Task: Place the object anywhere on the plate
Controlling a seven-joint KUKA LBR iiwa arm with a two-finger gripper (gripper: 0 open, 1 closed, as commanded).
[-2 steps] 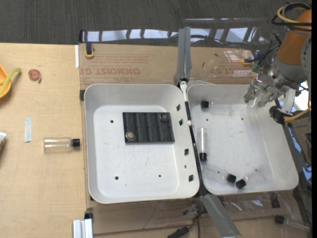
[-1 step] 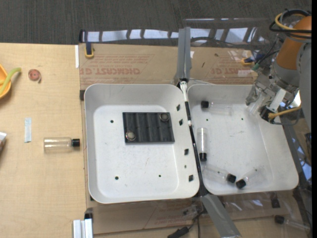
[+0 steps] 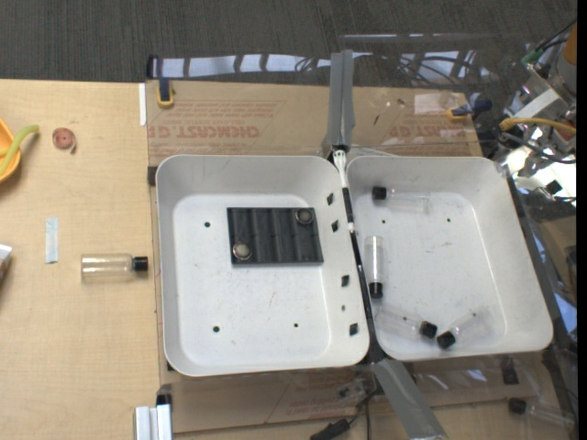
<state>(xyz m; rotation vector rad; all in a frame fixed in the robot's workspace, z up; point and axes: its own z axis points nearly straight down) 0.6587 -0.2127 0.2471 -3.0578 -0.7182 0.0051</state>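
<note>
A dark ribbed plate lies flat in the left bin, toward its back. Two small round silvery pieces rest on it, one at the back right corner and one at the front left corner. In the right bin lie several clear vials with black caps. One vial lies along the left wall, another near the back. Two more lie at the front, their caps close together.
Another clear vial with a black cap lies on the wooden bench left of the bins. A small white strip and a red disc lie further left. Cables and equipment crowd the back right corner.
</note>
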